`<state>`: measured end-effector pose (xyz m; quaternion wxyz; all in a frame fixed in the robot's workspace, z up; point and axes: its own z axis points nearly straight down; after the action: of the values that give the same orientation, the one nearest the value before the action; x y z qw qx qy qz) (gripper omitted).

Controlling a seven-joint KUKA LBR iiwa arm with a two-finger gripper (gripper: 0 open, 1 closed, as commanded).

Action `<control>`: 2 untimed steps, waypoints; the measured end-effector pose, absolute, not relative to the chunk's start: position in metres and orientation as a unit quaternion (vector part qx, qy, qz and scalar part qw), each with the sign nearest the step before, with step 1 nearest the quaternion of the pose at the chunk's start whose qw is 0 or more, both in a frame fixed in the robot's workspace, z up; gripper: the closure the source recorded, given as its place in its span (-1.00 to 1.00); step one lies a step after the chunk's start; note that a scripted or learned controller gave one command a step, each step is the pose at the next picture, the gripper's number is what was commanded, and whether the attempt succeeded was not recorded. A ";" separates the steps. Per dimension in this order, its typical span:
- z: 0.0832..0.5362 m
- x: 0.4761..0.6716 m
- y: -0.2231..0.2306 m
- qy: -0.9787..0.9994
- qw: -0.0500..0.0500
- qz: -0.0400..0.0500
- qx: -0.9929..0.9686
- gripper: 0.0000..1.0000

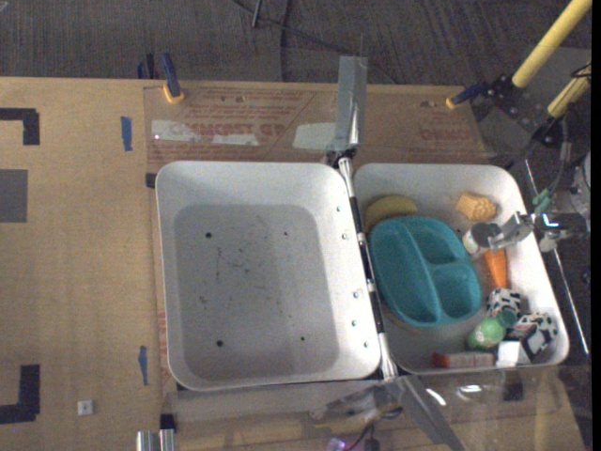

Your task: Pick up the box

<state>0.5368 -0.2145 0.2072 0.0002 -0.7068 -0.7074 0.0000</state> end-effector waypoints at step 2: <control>0.276 0.481 -0.224 -0.674 -0.002 0.000 -0.739 1.00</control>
<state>0.4810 -0.2238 0.2765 -0.0022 -0.7390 -0.6737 -0.0005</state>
